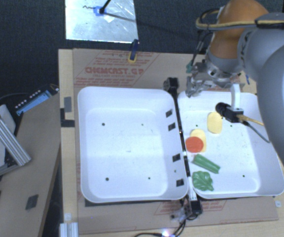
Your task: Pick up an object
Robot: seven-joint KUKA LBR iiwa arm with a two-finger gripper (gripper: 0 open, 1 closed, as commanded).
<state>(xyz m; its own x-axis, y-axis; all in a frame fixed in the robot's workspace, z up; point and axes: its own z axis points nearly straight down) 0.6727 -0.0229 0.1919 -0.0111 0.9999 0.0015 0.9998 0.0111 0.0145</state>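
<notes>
We see a matte pale-yellow lump (214,122) at three o'clock; the metal gripper (195,89) is blurred, and we cannot tell its state.

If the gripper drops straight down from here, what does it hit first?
Probably bare floor at the far-left corner of the right white bin. The gripper hangs there, apart from the objects; depth is unclear.

We look down from one fixed camera set high above the tabletop (43,147), tilted at a slant so the far edge sits toward the top of the frame. We stand far enough back to take in both white bins, the left bin (127,142) and the right bin (240,172), side by side. The arm (260,38) enters from our right and looms large there, close to the lens.
</notes>
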